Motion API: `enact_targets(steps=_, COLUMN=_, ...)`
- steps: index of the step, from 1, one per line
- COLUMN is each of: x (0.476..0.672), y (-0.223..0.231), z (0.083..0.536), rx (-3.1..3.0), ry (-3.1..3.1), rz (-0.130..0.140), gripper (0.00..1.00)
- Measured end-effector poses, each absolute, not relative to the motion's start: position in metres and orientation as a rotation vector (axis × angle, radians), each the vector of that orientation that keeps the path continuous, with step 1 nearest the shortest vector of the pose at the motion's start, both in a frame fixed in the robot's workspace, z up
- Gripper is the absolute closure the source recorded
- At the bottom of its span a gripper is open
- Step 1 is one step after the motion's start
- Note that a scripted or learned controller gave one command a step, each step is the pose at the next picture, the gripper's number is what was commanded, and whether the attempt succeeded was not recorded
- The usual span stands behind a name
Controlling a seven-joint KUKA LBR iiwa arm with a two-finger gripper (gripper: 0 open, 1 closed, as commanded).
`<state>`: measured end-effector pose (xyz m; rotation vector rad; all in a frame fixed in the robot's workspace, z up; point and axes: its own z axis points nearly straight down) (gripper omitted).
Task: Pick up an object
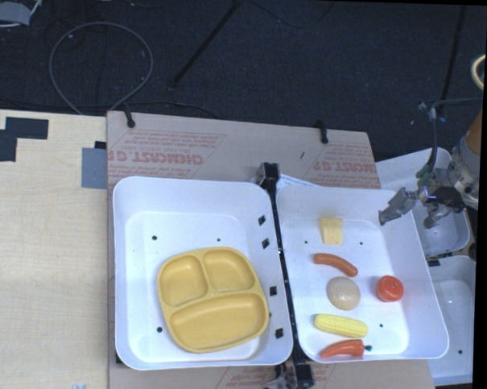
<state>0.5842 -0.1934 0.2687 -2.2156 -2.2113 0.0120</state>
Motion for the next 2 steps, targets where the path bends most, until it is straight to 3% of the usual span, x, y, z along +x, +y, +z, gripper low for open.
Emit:
enact_targets(steps=1, x=0.586, y=-0.193, z=0.276, rx=-2.221, ry=-2.222, rz=0.001, gripper=0.0)
enact_targets(steps=2, x=0.588, y=-0.193, z=0.212, rx=-2.217, ry=-2.217, rz=0.006, gripper=0.0)
